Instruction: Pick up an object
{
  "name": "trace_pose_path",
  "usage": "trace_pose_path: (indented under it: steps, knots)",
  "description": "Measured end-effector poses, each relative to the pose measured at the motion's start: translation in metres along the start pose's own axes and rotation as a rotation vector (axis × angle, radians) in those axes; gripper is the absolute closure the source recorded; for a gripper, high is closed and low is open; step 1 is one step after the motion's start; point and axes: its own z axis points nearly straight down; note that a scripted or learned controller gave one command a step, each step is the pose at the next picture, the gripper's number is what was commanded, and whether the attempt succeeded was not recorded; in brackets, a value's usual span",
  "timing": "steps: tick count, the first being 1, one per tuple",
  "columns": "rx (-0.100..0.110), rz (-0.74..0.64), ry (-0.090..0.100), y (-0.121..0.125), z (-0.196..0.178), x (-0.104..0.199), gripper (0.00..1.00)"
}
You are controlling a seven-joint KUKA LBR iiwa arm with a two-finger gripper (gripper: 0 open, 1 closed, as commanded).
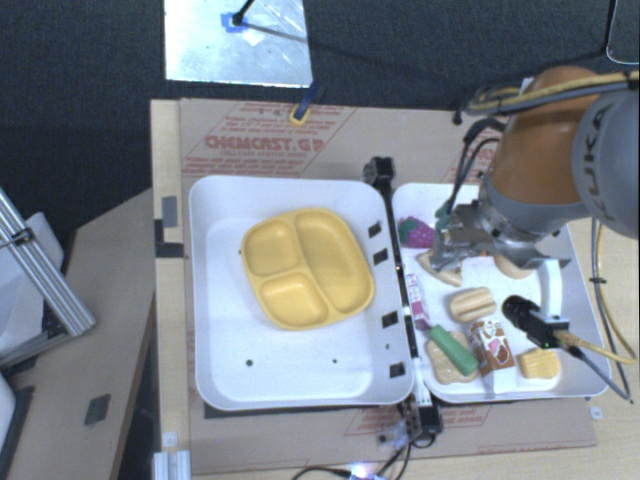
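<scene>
Red print on the brown sheet [265,143] under both bins reads "CHEMCAST GP"; the smaller lines around it are too fine to read. The tan bread roll [471,302] in the right bin [575,268] serves as the marker for the rest. Just below it lies a small packet [491,344] with a brown, red and white label whose words are too small to make out. Left of the roll, along the divider, is a pink-and-white tube [415,303]. A green piece [452,354] lies below and left, and a yellow block [540,365] below and right. Up and left of the roll, the gripper [452,248] sits low over a flat tan piece [437,264]; whether it is open or closed cannot be told. Purple grapes [418,234] lie farther up and left. Well left of the roll, the left bin [225,268] holds a yellow divided plate [305,266]. The bench [110,258] is pale wood, the floor dark carpet [80,68]
</scene>
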Motion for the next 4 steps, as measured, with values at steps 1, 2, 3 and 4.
trace_pose_path:
  steps: [1, 2, 3, 4]
  knots:
    - [0.001, -0.001, 0.001, -0.032, 0.002, 0.051, 1.00]
    - [0.002, 0.004, -0.002, -0.034, 0.021, 0.056, 1.00]
    - [0.000, 0.005, -0.001, -0.036, 0.021, 0.059, 1.00]
    - [0.000, 0.005, -0.001, -0.039, 0.020, 0.062, 1.00]
